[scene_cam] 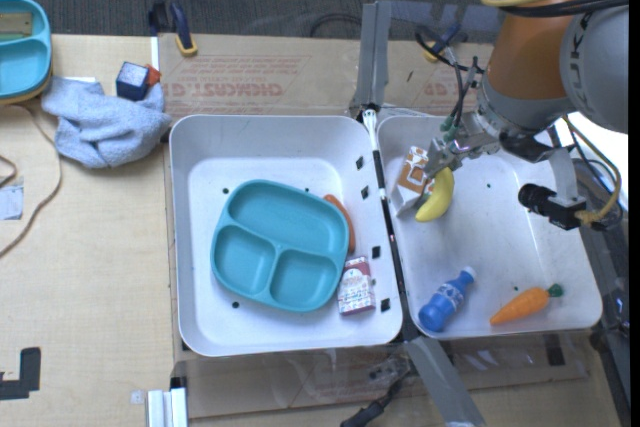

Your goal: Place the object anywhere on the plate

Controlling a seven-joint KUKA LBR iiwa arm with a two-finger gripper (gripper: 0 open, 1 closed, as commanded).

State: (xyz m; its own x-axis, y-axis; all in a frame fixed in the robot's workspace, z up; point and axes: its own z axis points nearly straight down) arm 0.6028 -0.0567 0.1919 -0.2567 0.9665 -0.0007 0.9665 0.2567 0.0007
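Observation:
A teal divided plate lies in the left bin. In the right bin, a yellow banana lies near the left wall, beside a small orange-and-white box. My gripper hangs right over the banana's upper end, touching it or nearly so. Whether it grips the banana is hidden by the wrist. A blue bottle and an orange carrot lie near the front of the right bin.
A small red-and-white carton sits against the plate's front right corner, and an orange item peeks out behind the plate's right rim. On the bench to the left lie a grey cloth, a blue cube and a teal tray.

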